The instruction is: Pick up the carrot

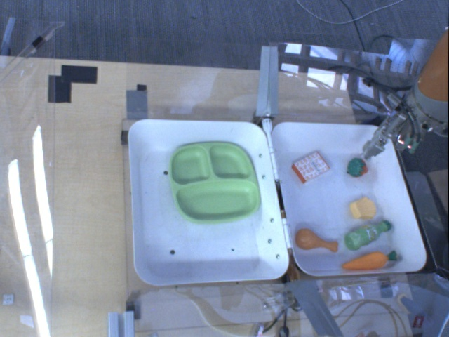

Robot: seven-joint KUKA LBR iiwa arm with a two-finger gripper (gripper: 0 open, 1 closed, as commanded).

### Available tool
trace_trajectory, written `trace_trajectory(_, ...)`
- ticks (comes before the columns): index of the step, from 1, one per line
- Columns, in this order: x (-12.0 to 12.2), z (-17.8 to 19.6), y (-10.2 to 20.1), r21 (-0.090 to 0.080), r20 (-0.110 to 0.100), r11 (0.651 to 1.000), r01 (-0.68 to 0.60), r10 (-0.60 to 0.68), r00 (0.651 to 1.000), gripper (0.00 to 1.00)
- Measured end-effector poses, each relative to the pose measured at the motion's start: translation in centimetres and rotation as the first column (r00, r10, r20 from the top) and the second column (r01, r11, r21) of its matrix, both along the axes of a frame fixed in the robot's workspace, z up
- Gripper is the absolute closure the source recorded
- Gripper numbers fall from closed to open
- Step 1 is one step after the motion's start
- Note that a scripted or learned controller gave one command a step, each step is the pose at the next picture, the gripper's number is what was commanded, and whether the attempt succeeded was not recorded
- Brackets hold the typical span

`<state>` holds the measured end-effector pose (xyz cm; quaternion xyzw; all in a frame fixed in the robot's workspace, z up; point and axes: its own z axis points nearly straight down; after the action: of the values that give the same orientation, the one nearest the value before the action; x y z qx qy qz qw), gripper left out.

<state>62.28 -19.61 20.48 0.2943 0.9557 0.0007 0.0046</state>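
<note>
Pale wooden bench [77, 209] with two shallow white bins side by side, and grey carpet [175, 12] behind it with a thin black cable [337, 9] lying in loops.

Gripper [372, 148] over the far right corner of the right bin [414, 216], at the end of the grey arm with the orange band [435, 76], pointing down and to the left in the picture. Too small and thin at the tip to judge: cannot tell whether the jaws stand apart or together. Nothing visible between them.

Just below and slightly left of the jaws, nearly touching the tip, a small round dark green item [358, 167]. Further left of the jaws, at about the same depth, a flat red and white pack [310, 166], tilted. Toward the near side from the jaws, first a yellow block [363, 208], then a green bottle [366, 235] lying on its side.

Carrot [368, 261] well apart from the jaws, at the near wall of the same bin, beyond the bottle and just beside it. Lies flat, orange body to the left, green top to the right, untouched.

Left of the carrot and also far from the jaws, a brown drumstick [314, 241], its thick end to the left.

Far to the left of the jaws, across the wall between the bins, the left bin [151, 258] with a green divided plate [214, 181] near its middle.
</note>
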Motion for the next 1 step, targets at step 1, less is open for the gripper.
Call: trace_trajectory(1,2.34,-11.42,4.48,0.003,-0.004,0.969,0.245,-0.245,0.969,1.00)
